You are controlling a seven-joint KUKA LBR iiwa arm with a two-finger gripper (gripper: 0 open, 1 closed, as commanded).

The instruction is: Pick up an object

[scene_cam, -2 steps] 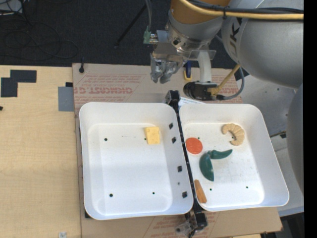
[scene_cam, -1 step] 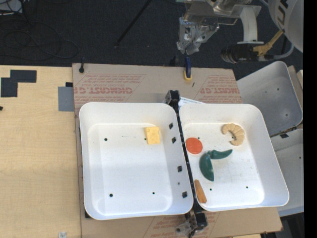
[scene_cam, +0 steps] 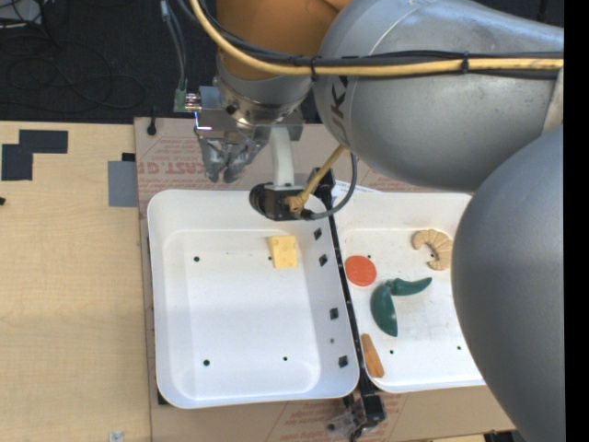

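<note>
The bulky grey arm (scene_cam: 442,81) looms over two shallow white plastic bins; the left bin (scene_cam: 175,339) holds one small yellow cheese-like wedge (scene_cam: 283,252). The right bin (scene_cam: 433,376) carries a green curved pepper (scene_cam: 391,302), an orange disc (scene_cam: 360,270), a tan croissant (scene_cam: 434,247) and an orange carrot (scene_cam: 372,355). The gripper (scene_cam: 224,159) hangs above the left bin's far rim, holding nothing; its spread cannot be judged. A clean pick likely means centring over the lone wedge before descending.

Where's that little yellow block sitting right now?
The yellow block lies in the left bin, near its far edge and toward the divider between the bins, below the gripper in the camera view.
</note>
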